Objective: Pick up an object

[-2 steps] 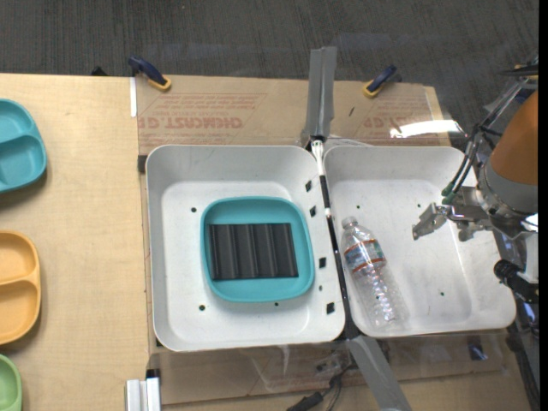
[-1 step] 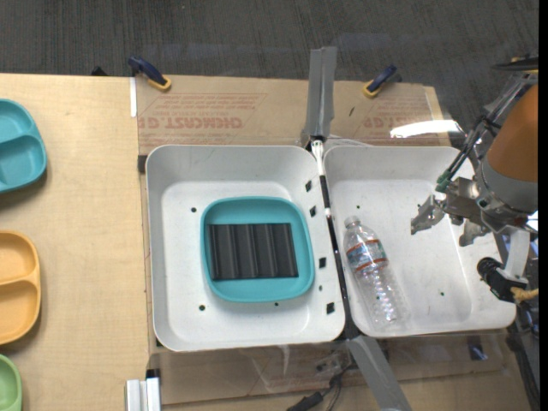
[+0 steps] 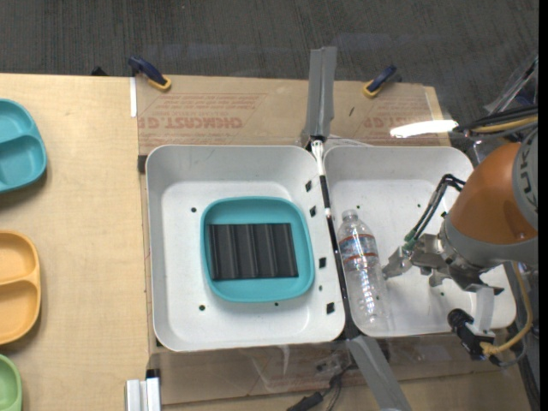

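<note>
Camera view: clear plastic bottle (image 3: pixel 360 266), lying lengthwise, white-labelled, right bin (image 3: pixel 402 174).

Reaches in from the right, orange-banded wrist (image 3: pixel 501 204) bent low at near right, tool (image 3: pixel 396 265) pointing left; too small to tell finger spacing.

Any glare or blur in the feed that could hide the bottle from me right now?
Camera view: a bright glare streak sits on the cardboard behind the right bin, away from the bottle; the clear bottle reads faintly against the white floor, its label the sharpest cue; the gripper beside it looks slightly soft; the teal tray is crisp.
</note>
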Available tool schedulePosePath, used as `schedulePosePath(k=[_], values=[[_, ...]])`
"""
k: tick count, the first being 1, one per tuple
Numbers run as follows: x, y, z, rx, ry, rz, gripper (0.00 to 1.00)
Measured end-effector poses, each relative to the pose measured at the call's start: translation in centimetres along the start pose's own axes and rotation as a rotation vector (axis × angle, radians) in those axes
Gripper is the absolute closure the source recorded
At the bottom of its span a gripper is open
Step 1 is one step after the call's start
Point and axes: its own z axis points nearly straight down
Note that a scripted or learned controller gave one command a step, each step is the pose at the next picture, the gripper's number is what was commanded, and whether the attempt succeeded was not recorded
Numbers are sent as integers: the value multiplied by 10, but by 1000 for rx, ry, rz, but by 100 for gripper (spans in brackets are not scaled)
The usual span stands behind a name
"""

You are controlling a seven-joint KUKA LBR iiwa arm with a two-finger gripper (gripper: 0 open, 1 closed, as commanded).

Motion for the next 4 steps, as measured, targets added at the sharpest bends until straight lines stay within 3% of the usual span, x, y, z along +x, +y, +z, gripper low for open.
schedulePosePath(k=[1,2,3,4], values=[[-1,0,-8,1,-1,3,100],[-26,10,9,-1,0,132,100],[-93,18,8,-2,-1,220,100],[-84,19,8,3,12,209,0]])
